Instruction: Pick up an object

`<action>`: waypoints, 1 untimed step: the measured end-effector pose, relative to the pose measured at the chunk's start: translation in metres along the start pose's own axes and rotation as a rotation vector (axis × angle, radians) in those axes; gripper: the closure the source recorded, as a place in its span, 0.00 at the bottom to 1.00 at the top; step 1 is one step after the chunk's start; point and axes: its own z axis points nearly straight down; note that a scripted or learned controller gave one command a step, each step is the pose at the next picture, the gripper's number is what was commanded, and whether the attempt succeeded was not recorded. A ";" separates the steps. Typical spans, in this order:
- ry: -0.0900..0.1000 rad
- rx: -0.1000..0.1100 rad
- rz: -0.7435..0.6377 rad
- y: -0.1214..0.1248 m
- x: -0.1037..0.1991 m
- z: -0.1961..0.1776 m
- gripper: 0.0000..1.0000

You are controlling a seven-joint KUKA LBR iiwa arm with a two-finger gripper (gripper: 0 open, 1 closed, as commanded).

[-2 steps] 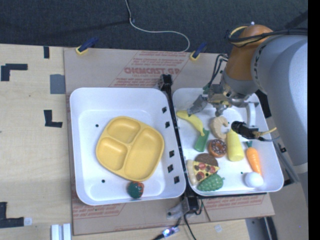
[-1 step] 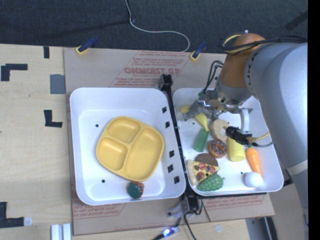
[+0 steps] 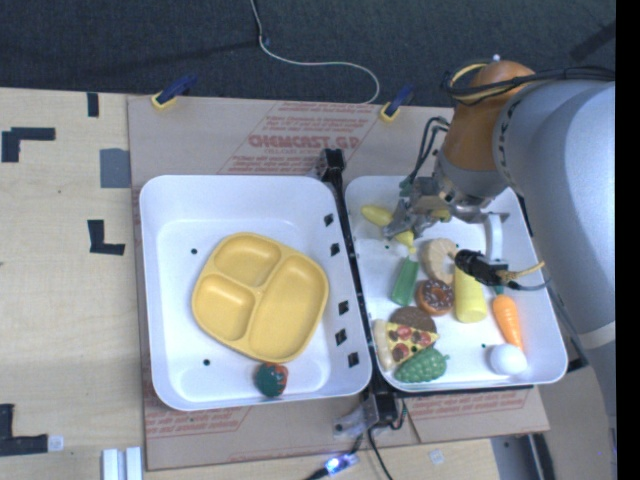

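Two white bins are set side by side on the bench; in the left bin (image 3: 165, 268) a yellow divided plate (image 3: 260, 296) is laid near the middle, and a small green and red ball (image 3: 270, 379) is seen at the near wall, just beside the plate's near edge. The right bin (image 3: 545, 313) is crowded with toy food: a banana (image 3: 378, 215) at the far left, a green cucumber (image 3: 403, 280) below it, a donut (image 3: 434, 297), a bun (image 3: 437, 258), a corn cob (image 3: 469, 297), a carrot (image 3: 508, 318), a pizza slice (image 3: 405, 338), a green bunch (image 3: 422, 366) and a white egg (image 3: 507, 359) at the near right. The gripper (image 3: 408, 220) is lowered into the far part of the right bin, just beside the banana; whether anything is gripped cannot be told.
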 end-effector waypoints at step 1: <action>0.001 -0.010 0.004 0.004 -0.006 -0.060 1.00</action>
